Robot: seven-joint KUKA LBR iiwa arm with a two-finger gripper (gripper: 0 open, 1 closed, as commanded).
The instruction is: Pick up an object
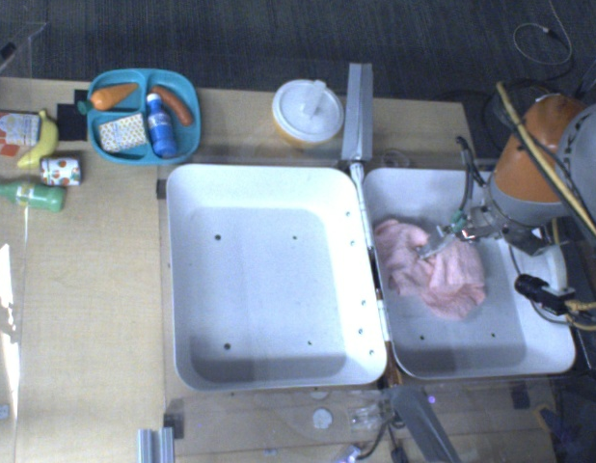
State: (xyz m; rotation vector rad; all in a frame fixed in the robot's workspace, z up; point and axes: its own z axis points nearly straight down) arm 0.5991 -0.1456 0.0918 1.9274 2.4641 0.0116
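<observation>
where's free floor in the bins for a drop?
Left bin: whole floor is bare, wall to wall. Right bin: a free strip along the near wall, below the pink cloth. Its middle is crowded, with the cloth bunched there and the end effector at the cloth's upper right edge.

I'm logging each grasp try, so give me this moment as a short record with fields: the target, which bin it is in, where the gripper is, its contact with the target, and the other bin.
target: pink cloth, crumpled in a heap
bin with target: right bin
gripper position: gripper low over the cloth's upper right part
contact: fingertips at the cloth's surface; a grasp cannot be confirmed
other bin: left bin, holding no object
bench extras: blue divided tray of toy food, white lidded cup
</observation>
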